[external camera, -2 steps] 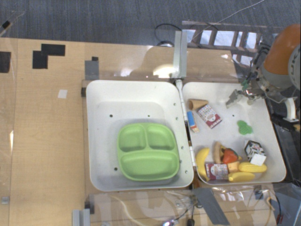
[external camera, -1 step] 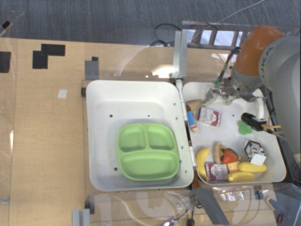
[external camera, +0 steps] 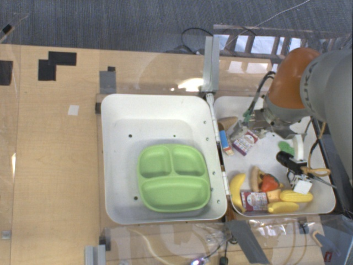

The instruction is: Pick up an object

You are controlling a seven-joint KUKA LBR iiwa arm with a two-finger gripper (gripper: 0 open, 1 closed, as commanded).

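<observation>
The arm (external camera: 309,87) is being held over the right bin's (external camera: 325,206) far edge; the jaws' state cannot be told

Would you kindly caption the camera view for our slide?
Grey arm with orange band reaches over right white bin of mixed items; green divided plastic plate lies in left white bin.
</observation>
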